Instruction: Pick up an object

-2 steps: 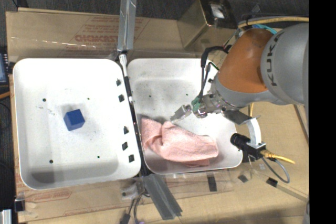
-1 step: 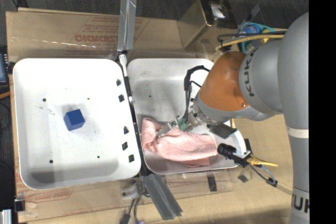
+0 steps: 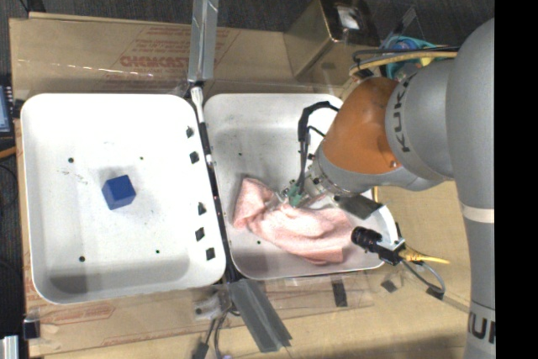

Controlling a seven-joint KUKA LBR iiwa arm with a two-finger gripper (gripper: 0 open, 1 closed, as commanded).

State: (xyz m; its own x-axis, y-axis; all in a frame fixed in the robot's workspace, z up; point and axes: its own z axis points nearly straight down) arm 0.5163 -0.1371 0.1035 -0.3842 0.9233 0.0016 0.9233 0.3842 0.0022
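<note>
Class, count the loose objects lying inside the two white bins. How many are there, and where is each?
2. A blue cube lies in the left bin; a pink cloth lies in the right bin, under the gripper. The arm may hide more.

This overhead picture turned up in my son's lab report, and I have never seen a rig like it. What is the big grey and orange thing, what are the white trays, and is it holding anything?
You are looking down at a slant from a camera fixed above a workbench. The grey and orange shape is a robot arm reaching in from the right. Its job is to pick up an object. The two white trays are shallow bins. The left bin has a small blue cube in it. The right bin has a crumpled pink cloth. The arm's hand is down at the cloth's upper edge, but the picture is too small to tell whether it has gripped the cloth.
</note>
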